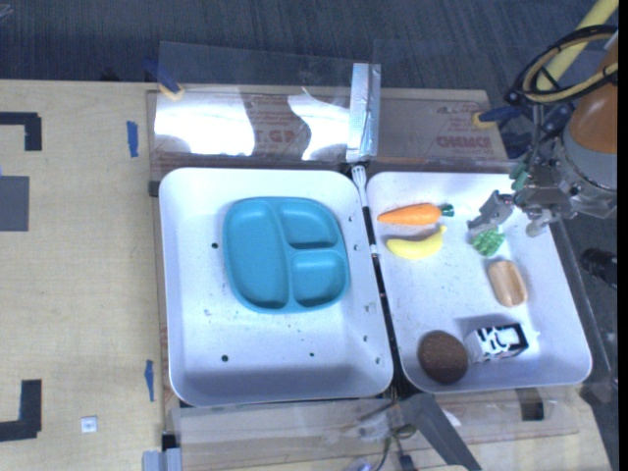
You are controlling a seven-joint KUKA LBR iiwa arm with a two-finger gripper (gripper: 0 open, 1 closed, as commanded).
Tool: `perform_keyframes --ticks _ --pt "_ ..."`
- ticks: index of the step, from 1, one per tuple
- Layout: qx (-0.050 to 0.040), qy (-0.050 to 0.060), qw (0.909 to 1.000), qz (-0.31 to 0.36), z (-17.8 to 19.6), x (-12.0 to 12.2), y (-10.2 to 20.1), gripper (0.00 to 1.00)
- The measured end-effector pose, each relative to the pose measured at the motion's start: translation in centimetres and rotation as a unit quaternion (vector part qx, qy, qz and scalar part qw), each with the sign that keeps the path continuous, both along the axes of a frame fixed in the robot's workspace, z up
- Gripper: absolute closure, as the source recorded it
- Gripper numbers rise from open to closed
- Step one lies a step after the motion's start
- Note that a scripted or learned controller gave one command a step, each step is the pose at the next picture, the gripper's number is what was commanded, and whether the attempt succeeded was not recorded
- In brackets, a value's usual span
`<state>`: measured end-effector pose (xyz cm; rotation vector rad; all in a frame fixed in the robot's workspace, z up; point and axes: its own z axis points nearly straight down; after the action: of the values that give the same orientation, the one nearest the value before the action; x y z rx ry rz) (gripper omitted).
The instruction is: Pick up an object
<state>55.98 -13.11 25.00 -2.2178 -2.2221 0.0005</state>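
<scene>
At three o'clock over the right bin (564, 263), we find the gripper (500, 214) beside a green item (489, 242); its finger state we cannot tell. Carrot (410, 214) touches banana (416, 247).

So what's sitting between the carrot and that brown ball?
From the camera view, the banana lies just under the carrot; then bare white bin floor down to the brown ball.

We note two white bins side by side on wooden bench (78, 283); left bin (186, 302) holds blue divided tray (285, 253), lying flat near bin centre; right bin (564, 302) touches left bin along shared rim; we log clear glossy sheet (245, 116) behind left bin; brown cardboard (432, 126) behind right bin; black tape corner marks (29, 130) and blue tape strip (131, 137) on bench at left.
</scene>
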Motion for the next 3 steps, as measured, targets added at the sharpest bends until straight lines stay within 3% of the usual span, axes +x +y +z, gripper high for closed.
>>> perform_keyframes --ticks 1,2,3 --pt "-0.0011 -0.002 0.9979 -0.065 1.6 3.8 0.3 0.00" --pt "-0.0001 0.006 0.9978 -0.066 -13.6 6.3 3.6 0.00" --pt "-0.0005 -0.003 0.9998 -0.018 -16.3 5.4 3.6 0.00"
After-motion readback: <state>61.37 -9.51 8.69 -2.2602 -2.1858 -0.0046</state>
